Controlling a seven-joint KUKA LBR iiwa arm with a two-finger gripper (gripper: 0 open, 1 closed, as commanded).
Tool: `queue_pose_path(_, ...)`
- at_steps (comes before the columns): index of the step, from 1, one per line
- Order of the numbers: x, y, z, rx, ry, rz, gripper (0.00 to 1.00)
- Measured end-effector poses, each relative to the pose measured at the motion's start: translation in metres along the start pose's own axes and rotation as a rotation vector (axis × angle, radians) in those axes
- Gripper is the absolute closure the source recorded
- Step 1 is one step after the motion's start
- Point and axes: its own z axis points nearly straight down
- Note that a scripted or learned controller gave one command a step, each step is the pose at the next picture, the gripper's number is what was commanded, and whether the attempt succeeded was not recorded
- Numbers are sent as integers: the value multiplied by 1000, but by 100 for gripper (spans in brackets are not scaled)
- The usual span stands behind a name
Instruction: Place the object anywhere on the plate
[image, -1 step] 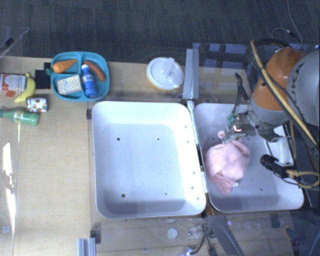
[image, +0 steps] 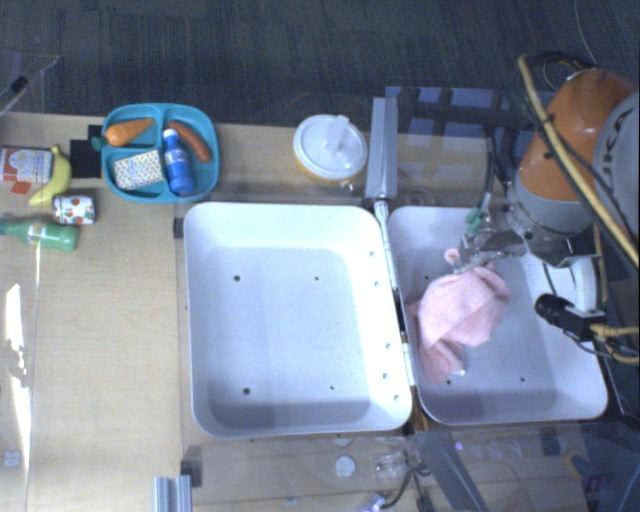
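Two white bins: a left bin (image: 290, 315) and a right bin (image: 520, 385). One pink cloth (image: 460, 315). One blue divided tray (image: 160, 150). One white lidded cup (image: 330, 148). One banana (image: 52, 178). One green bottle (image: 40, 234). One small can (image: 73, 209).

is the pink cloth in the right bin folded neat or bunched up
Bunched up. The soft pink cloth lies in a rumpled heap with uneven folds on the floor of the right shallow white bin, not flat or squared.

Arm (image: 575, 150) reaching from right, tool (image: 478, 243) lowered.
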Motion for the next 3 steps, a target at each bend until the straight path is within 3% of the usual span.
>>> queue_pose_path(2, 92, 29, 12, -3, 0, -808, 100)
queue_pose_path(3, 139, 50, -3, -7, -2, -1209, 100)
